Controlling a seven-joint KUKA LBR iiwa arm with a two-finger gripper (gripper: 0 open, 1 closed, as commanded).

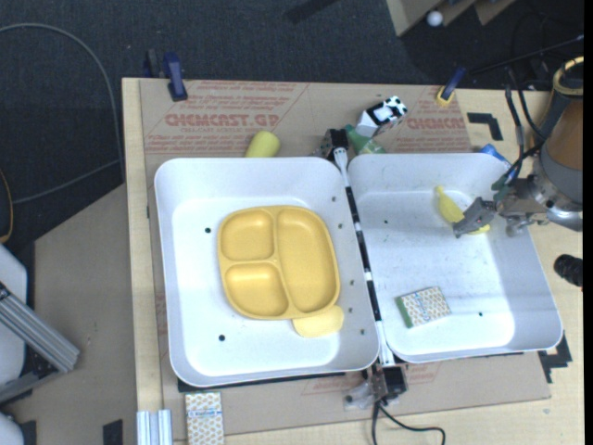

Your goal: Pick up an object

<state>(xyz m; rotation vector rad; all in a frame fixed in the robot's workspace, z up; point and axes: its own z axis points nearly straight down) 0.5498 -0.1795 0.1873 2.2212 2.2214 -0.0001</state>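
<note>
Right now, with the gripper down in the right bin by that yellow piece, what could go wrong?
1. The gripper sits at the edge of the small yellow object, so it may nudge it aside rather than grasp it.
2. The object lies near the right bin's back wall, so it could get pushed against it.

1. A divided tray lay in the left bin.
2. A small packet lay near in the right bin.
3. A banana-like piece lay far in it, beside the gripper.
</note>
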